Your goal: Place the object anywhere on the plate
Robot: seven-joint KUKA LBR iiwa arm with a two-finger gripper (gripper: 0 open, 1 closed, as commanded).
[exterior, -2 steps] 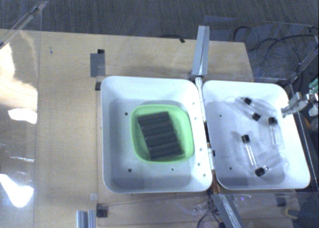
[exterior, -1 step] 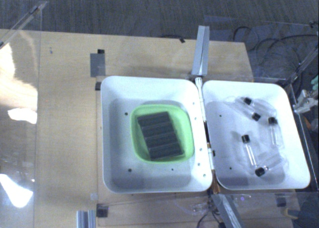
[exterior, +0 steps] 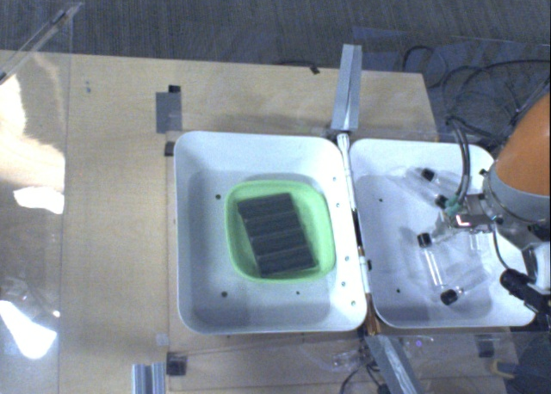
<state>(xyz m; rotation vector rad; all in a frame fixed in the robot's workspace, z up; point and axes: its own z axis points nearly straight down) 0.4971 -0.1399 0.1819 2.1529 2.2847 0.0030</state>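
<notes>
The fingers (exterior: pixel 448 256) look spread, pinching nothing, low in the right bin (exterior: pixel 387 298). In the left bin (exterior: pixel 198 298), the dark block (exterior: pixel 275 234) already lies on the green plate (exterior: pixel 234 246). The placing looks done; next, lift clear.

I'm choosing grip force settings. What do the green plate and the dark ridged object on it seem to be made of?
The green plate looks like matte plastic: even lime colour, soft rounded rim, no glare. The dark ridged object looks like rubber or foam, dull charcoal with parallel grooves; which one is unclear.
</notes>
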